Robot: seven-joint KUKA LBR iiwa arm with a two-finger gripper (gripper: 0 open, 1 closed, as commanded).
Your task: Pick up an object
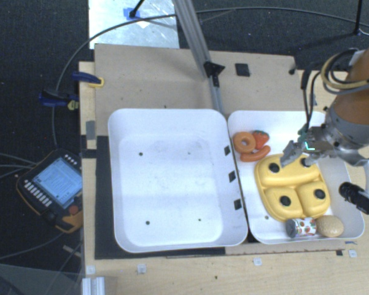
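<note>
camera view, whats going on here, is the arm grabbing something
A grey and orange robot arm reaches in from the right, its gripper low over the right bin, at the upper edge of a yellow moulded toy. Nothing can be seen between its fingers, so no pick is confirmed. The same bin also holds an orange ring, an orange sausage-shaped piece, a small can and a beige round object. The left bin sits beside it.

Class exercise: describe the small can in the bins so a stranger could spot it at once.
Start at the right-hand white bin. Follow its near edge, below the big yellow block. The small can lies there on its side beside a tan, rounded lump; it alone has a red-and-white label.
</note>
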